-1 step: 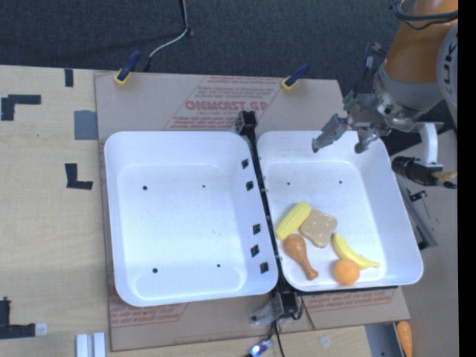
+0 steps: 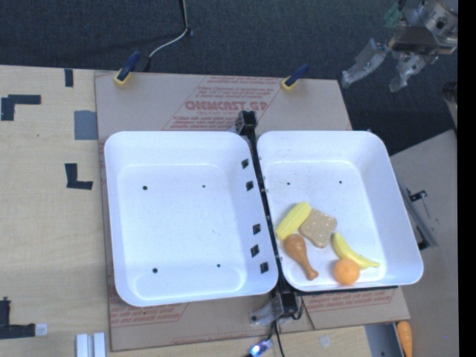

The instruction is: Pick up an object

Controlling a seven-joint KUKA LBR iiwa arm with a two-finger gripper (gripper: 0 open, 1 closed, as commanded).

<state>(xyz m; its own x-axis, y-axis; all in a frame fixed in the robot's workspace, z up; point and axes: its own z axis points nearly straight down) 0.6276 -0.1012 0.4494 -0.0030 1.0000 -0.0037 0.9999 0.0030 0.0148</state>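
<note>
Low in the right shallow white plastic bin [image 2: 372, 162] lie a yellow corn cob [image 2: 293, 220], tan bread slice [image 2: 318, 228], brown drumstick [image 2: 300, 255], yellow banana [image 2: 351, 253] and orange fruit [image 2: 346, 272]; the left white bin [image 2: 119, 162] adjoins it. At upper right, the grey two-finger gripper [image 2: 383, 69] hangs spread apart, holding nothing.

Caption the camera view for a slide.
Open tool hangs above the right bin, which holds toy corn, bread, drumstick, banana and orange.

A robotics lab. Two white bins [image 2: 178, 151] sit clipped together on a cardboard sheet [image 2: 223, 103] held by clamps [image 2: 128, 67] on a wooden bench [image 2: 44, 222]. Black tape marks [image 2: 74, 177] dot the bench, a cable [image 2: 175, 36] trails over dark carpet [image 2: 89, 13], and plastic toy food [image 2: 320, 244] lies in one bin.
</note>
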